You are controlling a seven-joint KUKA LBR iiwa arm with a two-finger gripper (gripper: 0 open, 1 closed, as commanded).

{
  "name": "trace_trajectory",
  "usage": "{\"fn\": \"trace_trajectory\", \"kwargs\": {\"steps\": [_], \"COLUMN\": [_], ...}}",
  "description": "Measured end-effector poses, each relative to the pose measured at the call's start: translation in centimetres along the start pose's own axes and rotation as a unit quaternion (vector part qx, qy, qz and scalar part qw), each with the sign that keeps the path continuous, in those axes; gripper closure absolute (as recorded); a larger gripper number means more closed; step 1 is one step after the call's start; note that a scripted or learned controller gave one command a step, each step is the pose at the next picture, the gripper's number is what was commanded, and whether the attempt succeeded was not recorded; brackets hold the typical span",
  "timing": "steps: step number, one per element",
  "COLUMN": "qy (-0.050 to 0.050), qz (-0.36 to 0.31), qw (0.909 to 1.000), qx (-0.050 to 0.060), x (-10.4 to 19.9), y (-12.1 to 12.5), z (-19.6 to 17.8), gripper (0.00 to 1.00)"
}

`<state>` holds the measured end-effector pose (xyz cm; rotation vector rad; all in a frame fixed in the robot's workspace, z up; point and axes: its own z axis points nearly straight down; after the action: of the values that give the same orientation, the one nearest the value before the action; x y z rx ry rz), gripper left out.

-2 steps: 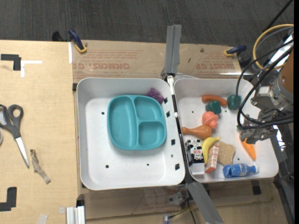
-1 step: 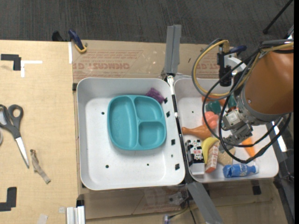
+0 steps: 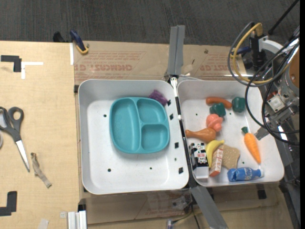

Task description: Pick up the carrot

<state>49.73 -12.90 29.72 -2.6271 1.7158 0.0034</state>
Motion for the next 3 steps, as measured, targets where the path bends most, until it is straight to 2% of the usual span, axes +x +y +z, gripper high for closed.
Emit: {"fn": "trace_trajectory", "kwargs": {"steps": [1,2,3], "qy": [-0.001,-0.001,0.000], "qz": [-0.134,-0.247,-0.449], "qw": [0.9910,0.9690,0.8936], "qx": [-0.002,0.000,0.001], "x": [-8.7,-2.0,2.9], "y": [-1.7,-3.2,0.7], "z": [4.1,-8.6,-7.1], "gripper": [1.00,1.00,1.00]}}
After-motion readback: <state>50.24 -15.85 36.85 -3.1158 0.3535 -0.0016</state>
